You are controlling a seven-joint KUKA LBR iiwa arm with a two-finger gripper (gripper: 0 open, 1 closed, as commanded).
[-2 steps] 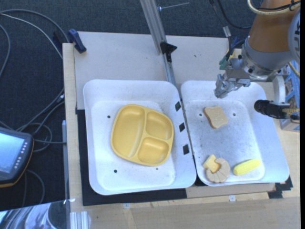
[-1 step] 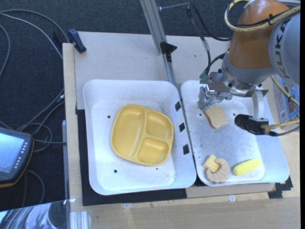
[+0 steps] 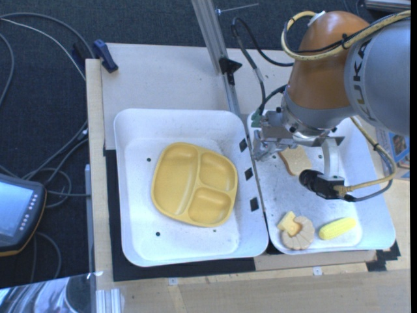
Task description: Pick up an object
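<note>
My gripper hangs low over the far left part of the right bin, close to the wall between the two bins. The grey and orange arm above it hides much of that bin. A tan flat object lies just right of the gripper, partly covered by the arm. At the bin's near end lie a yellow corn cob and a round tan biscuit with a small yellow piece on it. I see nothing held in the gripper.
The left bin holds a yellow divided plate. A black part on a yellow cable hangs from the arm over the right bin. A metal post rises behind the bins. A blue clamp sits at the bench's far left corner.
</note>
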